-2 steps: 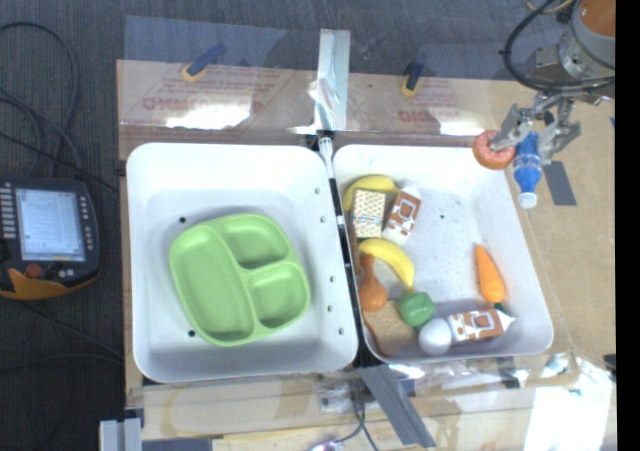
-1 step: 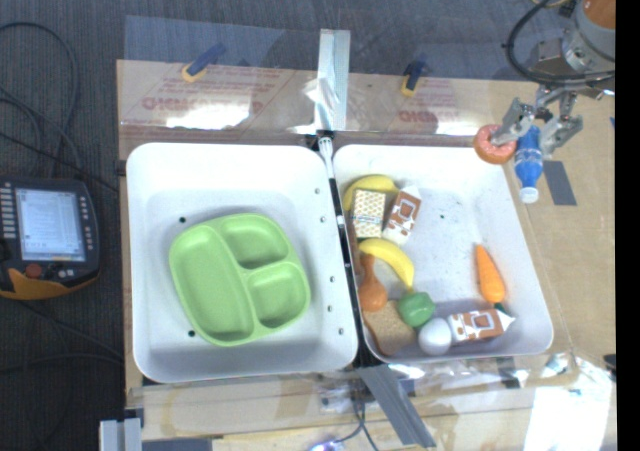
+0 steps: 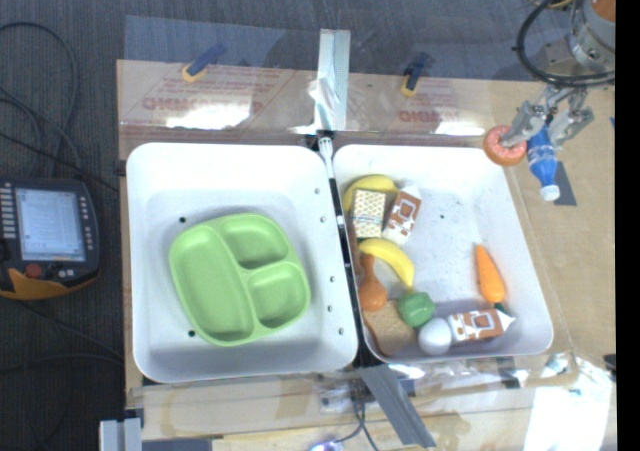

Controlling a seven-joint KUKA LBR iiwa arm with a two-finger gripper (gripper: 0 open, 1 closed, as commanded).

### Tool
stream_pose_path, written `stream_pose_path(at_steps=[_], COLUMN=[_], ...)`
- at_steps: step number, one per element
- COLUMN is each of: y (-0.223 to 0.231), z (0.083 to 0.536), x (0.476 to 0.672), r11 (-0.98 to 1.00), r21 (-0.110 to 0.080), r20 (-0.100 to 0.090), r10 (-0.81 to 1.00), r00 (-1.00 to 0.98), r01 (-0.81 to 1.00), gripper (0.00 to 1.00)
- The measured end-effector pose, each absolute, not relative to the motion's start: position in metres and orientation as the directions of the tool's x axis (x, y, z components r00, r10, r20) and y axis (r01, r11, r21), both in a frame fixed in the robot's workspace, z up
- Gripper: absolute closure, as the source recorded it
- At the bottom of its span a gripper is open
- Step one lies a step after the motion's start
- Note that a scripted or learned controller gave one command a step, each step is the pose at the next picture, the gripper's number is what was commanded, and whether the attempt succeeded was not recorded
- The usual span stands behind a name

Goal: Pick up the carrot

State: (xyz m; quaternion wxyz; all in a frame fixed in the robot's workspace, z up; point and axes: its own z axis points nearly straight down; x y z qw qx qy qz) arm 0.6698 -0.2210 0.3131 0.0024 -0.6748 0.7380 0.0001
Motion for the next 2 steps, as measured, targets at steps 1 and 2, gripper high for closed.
stream_pose_path(at_steps=[1, 2], y=[-0.22, -0.215], z=[0.313, 0.341], x=[0.67, 0.67], r11=[-0.084, -0.306], r21=[-0.003, -0.005], r20=[-0.004, -0.002], r10=[-0.996, -0.952], r00=[0.084, 0.306], r01=[-0.996, -0.952], gripper=[1.0, 1.0])
